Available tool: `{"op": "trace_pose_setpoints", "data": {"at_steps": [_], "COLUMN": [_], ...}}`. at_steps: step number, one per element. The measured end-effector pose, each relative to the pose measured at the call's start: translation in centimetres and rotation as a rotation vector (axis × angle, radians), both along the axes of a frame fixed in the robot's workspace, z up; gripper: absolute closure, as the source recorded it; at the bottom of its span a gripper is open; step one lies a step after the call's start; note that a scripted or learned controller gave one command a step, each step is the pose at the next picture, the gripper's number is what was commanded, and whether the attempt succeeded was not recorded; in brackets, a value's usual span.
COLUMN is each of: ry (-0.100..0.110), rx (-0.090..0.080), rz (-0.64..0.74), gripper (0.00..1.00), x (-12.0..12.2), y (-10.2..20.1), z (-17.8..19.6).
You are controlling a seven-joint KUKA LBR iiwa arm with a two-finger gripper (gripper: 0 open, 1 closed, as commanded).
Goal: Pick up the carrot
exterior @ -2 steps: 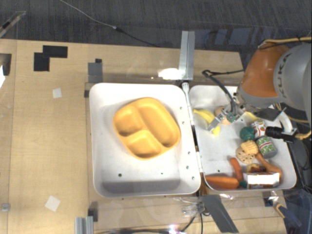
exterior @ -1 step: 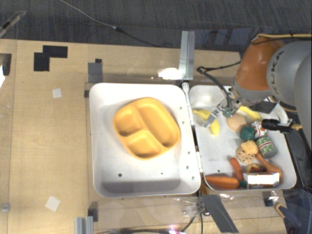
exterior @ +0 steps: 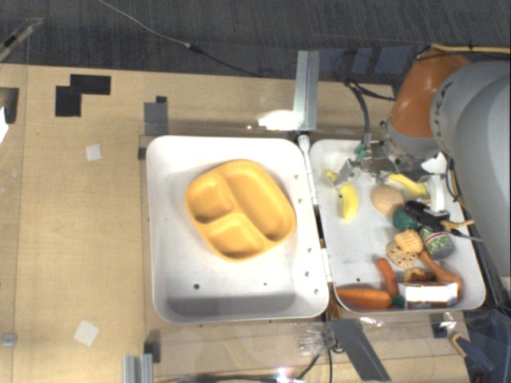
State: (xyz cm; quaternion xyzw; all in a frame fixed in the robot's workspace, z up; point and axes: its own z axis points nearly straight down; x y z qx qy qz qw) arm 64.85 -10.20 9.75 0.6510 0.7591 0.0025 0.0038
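Carrot (exterior: 364, 298): orange, tapered, lying flat along near wall of right bin (exterior: 335, 214), beside hot dog (exterior: 387, 276) and white block (exterior: 431, 294). Likely light, rigid, smooth plastic; slip risk. Best hold: across thick mid-body. Pincer (exterior: 359, 162) near far wall, well apart from carrot; finger state cannot be told.

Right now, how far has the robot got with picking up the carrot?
Nothing looks done yet: the carrot lies flat in the right bin, along its near edge beside a hot dog. The hand is over the far end of that bin, next to the banana and well away from the carrot. Left to do: move over the carrot, grip it and lift it.
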Motion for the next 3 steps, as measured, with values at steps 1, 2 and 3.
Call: {"op": "trace_pose_setpoints", "data": {"at_steps": [1, 2, 3], "ry": [-0.008, -0.011, -0.003], "rx": [-0.002, -0.001, -0.002], "rz": [-0.074, -0.125, -0.229], "gripper": [0.0, 0.0, 0.0], "x": [2.3, -2.1, 1.2], "y": [-4.4, -1.6, -10.8], "z": [11.3, 0.8, 4.6]}}
